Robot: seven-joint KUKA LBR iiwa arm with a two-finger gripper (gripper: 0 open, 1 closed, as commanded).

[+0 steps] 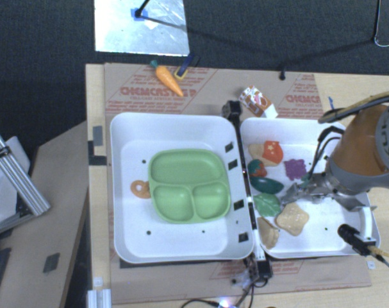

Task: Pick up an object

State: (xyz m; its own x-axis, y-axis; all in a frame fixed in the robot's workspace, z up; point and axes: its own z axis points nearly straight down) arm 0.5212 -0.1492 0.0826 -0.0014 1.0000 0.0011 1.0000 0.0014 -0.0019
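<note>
While the end effector [295, 193], its state not discernible, hung over the beige toy [291, 218], a light, rigid piece best gripped across its narrow width was judged.

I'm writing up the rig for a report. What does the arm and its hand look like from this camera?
The arm enters from the right: a broad orange band with a rounded grey section below it. Thin black cables loop along its near side. The hand at its end is a small grey metal piece, too blurred for finer detail. No markings or labels can be made out on either.
</note>
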